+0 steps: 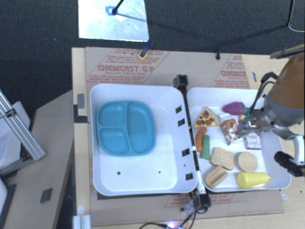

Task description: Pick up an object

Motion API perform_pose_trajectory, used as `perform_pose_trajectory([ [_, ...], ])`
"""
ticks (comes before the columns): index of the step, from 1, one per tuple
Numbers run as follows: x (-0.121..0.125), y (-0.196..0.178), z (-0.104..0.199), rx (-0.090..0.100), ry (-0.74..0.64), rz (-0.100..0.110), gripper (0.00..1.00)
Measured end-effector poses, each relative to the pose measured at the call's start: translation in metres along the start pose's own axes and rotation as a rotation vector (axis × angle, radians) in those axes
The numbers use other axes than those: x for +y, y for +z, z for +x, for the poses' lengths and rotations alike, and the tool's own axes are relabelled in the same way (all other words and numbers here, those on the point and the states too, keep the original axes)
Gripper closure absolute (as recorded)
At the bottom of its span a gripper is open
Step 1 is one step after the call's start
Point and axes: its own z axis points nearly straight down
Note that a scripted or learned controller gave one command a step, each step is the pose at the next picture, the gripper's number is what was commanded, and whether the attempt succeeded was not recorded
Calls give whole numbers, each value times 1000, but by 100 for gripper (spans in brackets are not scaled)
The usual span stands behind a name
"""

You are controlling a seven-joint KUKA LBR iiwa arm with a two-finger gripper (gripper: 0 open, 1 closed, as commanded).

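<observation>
The gripper is seen poised low in the right bin, directly beside the small red-and-white carton that lies just to its left, tilted; the gripper's state cannot be told.

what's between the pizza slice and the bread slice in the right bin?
Camera view: the red sausage and green toy vegetable sit side by side between the pizza slice and the bread slice.
</observation>
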Motion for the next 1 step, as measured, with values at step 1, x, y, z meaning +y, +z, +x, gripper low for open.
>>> perform_pose_trajectory([
  [1, 0, -8, 46, 0, -1, 0, 100],
])
